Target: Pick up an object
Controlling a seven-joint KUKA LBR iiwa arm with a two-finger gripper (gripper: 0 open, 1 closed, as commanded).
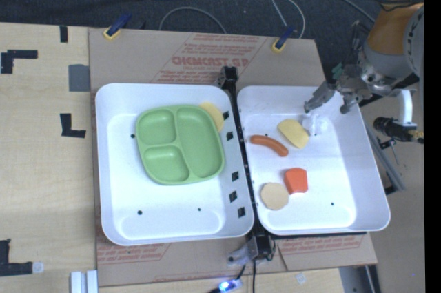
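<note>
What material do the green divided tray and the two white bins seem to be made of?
Green divided tray: probably moulded plastic, matte, judging by its even colour and rounded compartment edges. White bins: likely thin plastic, slightly glossy, with soft highlights on the rounded rims.

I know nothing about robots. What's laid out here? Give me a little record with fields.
left bin: holds a green divided plate, with a pale yellow piece tucked at its upper right edge
right bin: holds a sausage, a yellow piece, an orange block and a round tan piece
end effector: above the right bin's upper right part, holding nothing
arm: enters from the right
</note>
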